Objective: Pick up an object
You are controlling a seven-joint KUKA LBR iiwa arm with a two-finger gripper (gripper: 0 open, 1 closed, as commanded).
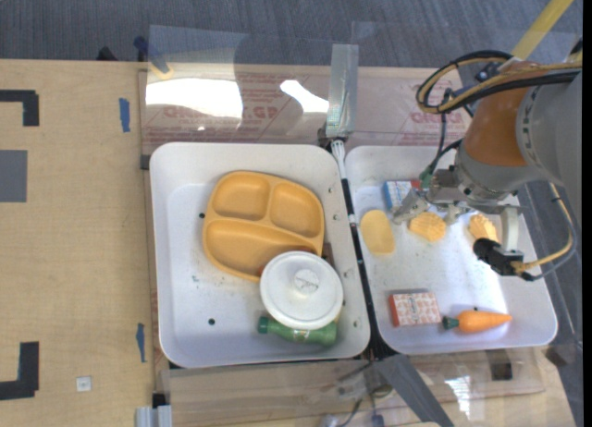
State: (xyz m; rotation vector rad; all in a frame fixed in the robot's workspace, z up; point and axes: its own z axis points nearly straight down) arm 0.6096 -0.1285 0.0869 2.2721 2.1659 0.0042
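**Arm low over the right bin, a yellow piece just under its tip**

From where I stand, the grey arm with the orange band reaches in from the right and hangs over the far half of the right-hand shallow white bin (pixel 546 310). Its gripper (pixel 421 205) sits just above a small crinkled yellow food-shaped toy (pixel 428 226), which looks like the thing it is after. Whether the fingers are spread or closed I cannot tell; the metal tips blur into the clutter, and nothing is plainly held between them.

To do this well, I judge the arm should come straight down so the tips straddle the yellow piece without clipping the small blue-and-white carton (pixel 399 195) just beside it at the bin's back. A pale yellow rounded toy (pixel 377 232) lies near on the left and a small orange-yellow lump (pixel 482 226) on the right, so there is little room to slide sideways. Closing gently and lifting straight up seems safest; the piece looks light and could skid on the smooth plastic floor.

Nearer the front of that bin lie a red-and-white patterned box (pixel 415 308) and an orange toy carrot with a green top (pixel 481 322), well apart from the action. The left-hand white bin (pixel 171 231) holds a yellow divided plastic plate (pixel 259 217), a white lidded round bowl (pixel 302 288) and a green object (pixel 296 330) tucked under the bowl. Both bins rest on a tan worktop (pixel 69 231) marked with black shapes and blue tape; grey carpet lies beyond.
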